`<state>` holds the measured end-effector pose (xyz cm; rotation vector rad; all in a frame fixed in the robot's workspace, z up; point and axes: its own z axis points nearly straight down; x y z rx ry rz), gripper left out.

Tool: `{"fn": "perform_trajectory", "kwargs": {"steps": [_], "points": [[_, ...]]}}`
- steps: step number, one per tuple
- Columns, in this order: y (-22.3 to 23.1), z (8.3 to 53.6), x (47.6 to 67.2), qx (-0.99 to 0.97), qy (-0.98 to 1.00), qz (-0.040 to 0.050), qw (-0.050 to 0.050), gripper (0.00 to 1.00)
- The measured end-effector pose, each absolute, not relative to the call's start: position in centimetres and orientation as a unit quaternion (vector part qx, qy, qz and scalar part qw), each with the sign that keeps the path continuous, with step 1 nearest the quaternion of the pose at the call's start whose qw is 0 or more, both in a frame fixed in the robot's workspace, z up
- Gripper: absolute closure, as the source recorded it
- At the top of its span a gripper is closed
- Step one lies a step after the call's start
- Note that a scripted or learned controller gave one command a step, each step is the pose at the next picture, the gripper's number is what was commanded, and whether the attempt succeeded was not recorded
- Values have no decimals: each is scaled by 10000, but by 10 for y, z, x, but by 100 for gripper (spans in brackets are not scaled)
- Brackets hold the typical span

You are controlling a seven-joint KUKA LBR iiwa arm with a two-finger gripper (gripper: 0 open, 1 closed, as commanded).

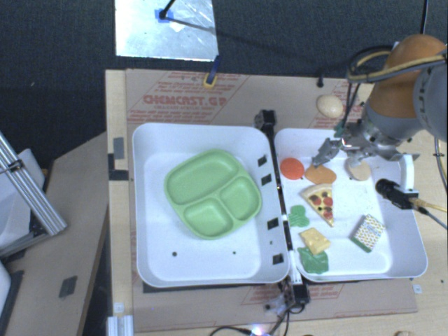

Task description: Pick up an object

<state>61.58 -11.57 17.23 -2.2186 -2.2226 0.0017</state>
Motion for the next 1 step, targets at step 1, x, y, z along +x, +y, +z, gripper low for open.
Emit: {"fn": "perform_trajectory", "kwargs": {"steps": [1], "points": [[-115,110,616,-7067,-7076,7,10,0]]}}
